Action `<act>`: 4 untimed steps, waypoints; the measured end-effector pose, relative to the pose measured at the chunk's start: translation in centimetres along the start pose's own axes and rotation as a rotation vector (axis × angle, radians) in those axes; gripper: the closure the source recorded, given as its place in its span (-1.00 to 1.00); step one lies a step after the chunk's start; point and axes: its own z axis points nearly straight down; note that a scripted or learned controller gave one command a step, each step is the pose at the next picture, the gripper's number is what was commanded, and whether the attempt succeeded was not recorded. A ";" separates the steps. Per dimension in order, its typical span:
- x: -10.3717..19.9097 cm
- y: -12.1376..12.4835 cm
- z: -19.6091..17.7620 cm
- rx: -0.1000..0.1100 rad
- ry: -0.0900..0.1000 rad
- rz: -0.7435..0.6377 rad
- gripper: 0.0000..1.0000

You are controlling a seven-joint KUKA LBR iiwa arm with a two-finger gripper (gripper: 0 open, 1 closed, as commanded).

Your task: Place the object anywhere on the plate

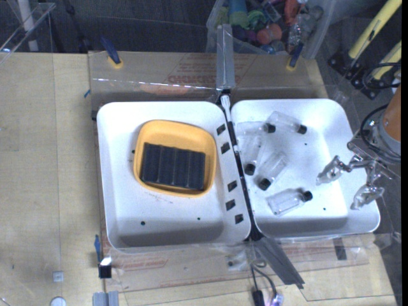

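Pale wooden bench [44, 171], left white bin [115, 190], right white bin [331, 116] side by side

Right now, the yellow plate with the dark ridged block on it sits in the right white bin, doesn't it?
Not quite: the camera view shows the yellow plate, bearing the dark ridged block, in the left white bin, not the right.

Place: robotics lab
Surface [44, 171]: pale wood, carrying two white bins [121, 228] side by side
Background: clear tub of colourful toys [268, 11], loose cables [376, 56]
Fixtures: taped plastic sheeting [159, 75], clamps [113, 57]
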 end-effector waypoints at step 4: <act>-0.3 3.9 -3.3 -0.005 -0.001 -0.985 -1.00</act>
